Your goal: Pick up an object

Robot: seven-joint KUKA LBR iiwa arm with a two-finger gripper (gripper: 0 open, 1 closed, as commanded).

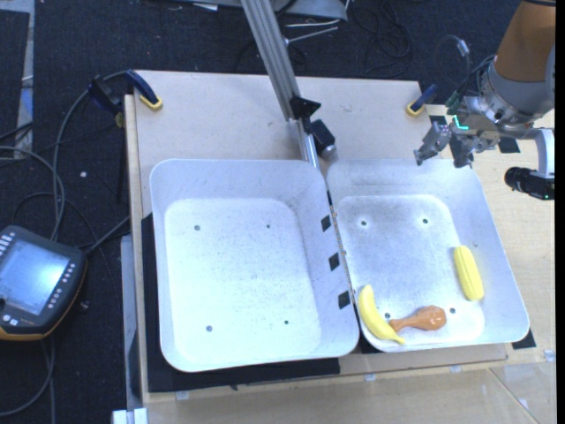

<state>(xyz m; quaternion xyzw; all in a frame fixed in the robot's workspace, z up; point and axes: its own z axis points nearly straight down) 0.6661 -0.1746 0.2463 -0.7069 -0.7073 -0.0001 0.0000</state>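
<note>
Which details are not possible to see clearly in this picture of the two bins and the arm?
- Arm: its upper part is cut off by the camera view's top and right edges.
- Gripper: small and dark, so whether it is open or shut cannot be told.
- Banana: lies at the right bin's inner rim; contact with the orange drumstick-shaped toy is unclear.

Arm seen at far right: wide orange band above grey wrist section. Wrist housing in light grey metal, small green-lit indicator noted on its left face. Thin grey cable looped from wrist toward far side. Gripper built from dark grey and black parts, two short dark fingers at its tip. Black bracket or knob attached on right side of wrist, beside white plate. Screws and markings too small to be made out.
</note>
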